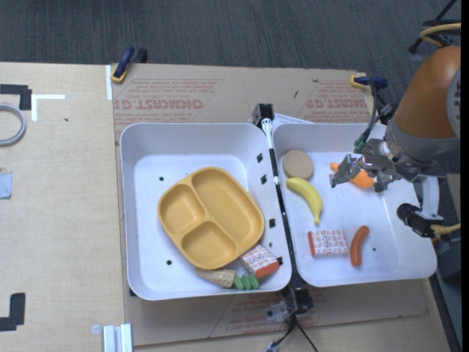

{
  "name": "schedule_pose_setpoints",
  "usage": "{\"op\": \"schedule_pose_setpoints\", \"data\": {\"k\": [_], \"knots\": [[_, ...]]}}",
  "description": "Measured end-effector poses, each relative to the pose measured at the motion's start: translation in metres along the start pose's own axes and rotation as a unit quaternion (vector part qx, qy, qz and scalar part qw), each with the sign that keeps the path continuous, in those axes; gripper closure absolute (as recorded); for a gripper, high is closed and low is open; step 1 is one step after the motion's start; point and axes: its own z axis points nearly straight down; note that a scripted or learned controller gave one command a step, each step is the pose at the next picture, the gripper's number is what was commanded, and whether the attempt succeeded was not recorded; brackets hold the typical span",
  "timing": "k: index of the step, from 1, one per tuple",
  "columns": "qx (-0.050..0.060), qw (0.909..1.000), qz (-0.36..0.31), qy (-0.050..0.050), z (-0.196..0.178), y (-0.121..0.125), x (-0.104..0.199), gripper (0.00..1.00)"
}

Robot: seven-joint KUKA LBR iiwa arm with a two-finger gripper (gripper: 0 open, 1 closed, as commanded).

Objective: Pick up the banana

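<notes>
The curved yellow banana [307,196] lies on the floor of the right-hand shallow white bin [410,264], close to the wall that this bin shares with its neighbour, its length running from upper left down to lower right. Just above the banana, nearly touching its upper end, sits a round tan cookie-shaped piece [297,164]. Below the banana, apart from it, lies a small red-and-white patterned packet [327,242], and just right of that packet a reddish-brown sausage [357,246] stands on a slight slant.

To the right of the banana and a little higher, the grey two-finger gripper [357,173] hangs over the same bin, well clear of the banana, with an orange toy piece [357,177] partly hidden beneath it. I cannot tell from here whether the jaws are spread or closed, or whether they touch that orange piece. The arm's grey body with its orange band [434,97] rises off to the banana's far right.

To the left of the banana, across the shared wall, the left-hand white bin [139,196] holds a yellow 3-compartment plastic plate [210,216], tilted at an angle. Against the plate's lower edge lie a small orange-and-white carton [260,261], a green ridged piece [248,281] and a pale tan wedge [218,276]. Both bins rest on brown cardboard [183,97] spread over the light wooden counter [58,218].
</notes>
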Motion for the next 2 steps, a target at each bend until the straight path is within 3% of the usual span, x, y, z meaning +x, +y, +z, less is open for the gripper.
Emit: {"op": "schedule_pose_setpoints", "data": {"k": [1, 2], "knots": [[0.000, 0.9992, -0.040, 0.000, 0.0965, 0.0117, 0.0280, 0.00], [0.003, 0.9992, -0.039, 0.000, 0.0877, 0.0108, 0.0272, 1.00]]}}
